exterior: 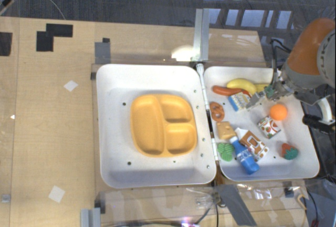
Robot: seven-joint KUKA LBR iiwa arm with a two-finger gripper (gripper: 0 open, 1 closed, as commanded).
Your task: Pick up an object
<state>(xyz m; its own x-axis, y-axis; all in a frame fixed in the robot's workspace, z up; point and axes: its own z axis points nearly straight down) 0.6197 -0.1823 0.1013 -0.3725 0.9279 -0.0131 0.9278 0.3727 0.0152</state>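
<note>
The right bin (310,168) holds several small toy foods. A yellow banana (242,84) and a red sausage (226,91) lie at its far side, beside a small blue and white packet (239,101). An orange ball (279,112), a strawberry-print carton (268,127), a pretzel (217,111), a tan block (225,130), a green leafy piece (226,152), a blue bottle (245,160) and a red and green piece (289,152) lie nearer. My gripper (258,99) hangs low over the far middle of this bin, just right of the packet and above-left of the orange ball.
The left bin (113,126) holds a yellow divided plate (163,125). A metal divider post (201,31) stands behind the seam between the bins. The arm's orange band (310,47) looms over the right bin's far right corner. Cables run along the right side.
</note>
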